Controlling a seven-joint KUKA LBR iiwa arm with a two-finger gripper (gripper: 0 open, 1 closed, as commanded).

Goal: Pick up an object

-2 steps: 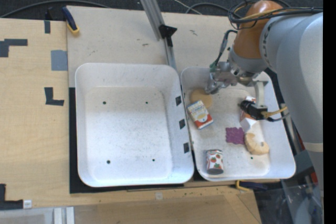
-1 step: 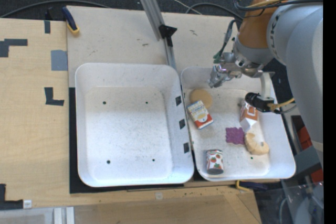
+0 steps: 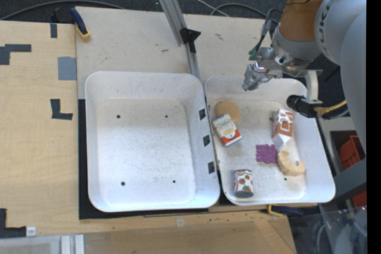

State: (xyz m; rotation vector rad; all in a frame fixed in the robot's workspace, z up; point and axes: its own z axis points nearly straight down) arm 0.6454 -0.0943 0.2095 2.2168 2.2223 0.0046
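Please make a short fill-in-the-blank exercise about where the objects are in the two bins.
1. All the small items lie in the ____ bin.
2. The purple piece lies directly ____ of the bagel.
3. The can is the item nearest the ____ edge of the view.
4. The end effector hovers over that bin's ____ rim.

Missing words: right; left; bottom; top

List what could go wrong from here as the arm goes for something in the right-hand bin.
1. The gripper hangs near the right bin's far rim, so a straight descent might hit the rim rather than an object.
2. The small carton touches the round tan item; grabbing one could shove the other.
3. The white carton, purple piece and bagel-like item are crowded together, inviting a double or glancing grasp.
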